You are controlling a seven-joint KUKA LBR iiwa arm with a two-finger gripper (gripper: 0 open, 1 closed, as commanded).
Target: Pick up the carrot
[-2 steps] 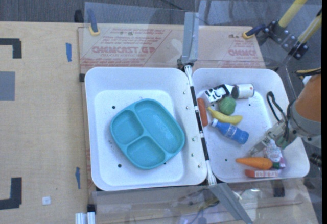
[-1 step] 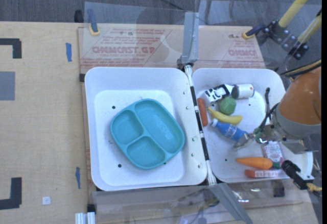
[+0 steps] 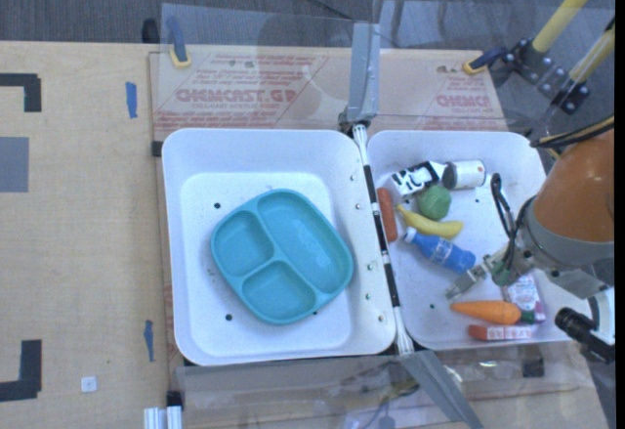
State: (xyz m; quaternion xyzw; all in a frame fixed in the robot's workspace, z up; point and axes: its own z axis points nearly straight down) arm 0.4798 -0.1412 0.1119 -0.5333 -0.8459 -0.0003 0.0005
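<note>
Presently: carrot (image 3: 486, 312) lies flat in right bin (image 3: 441, 331), near front edge, just behind red stick (image 3: 499, 331). Gripper (image 3: 476, 277) hangs just above carrot — fingers spread, nothing between them. Blue bottle (image 3: 442, 252), banana (image 3: 430, 222) further back. Left bin (image 3: 186, 222) holds teal divided plate (image 3: 281, 255).

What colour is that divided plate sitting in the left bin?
The divided plate is light turquoise blue, plain with no pattern, seen clearly in the camera view from above.
</note>
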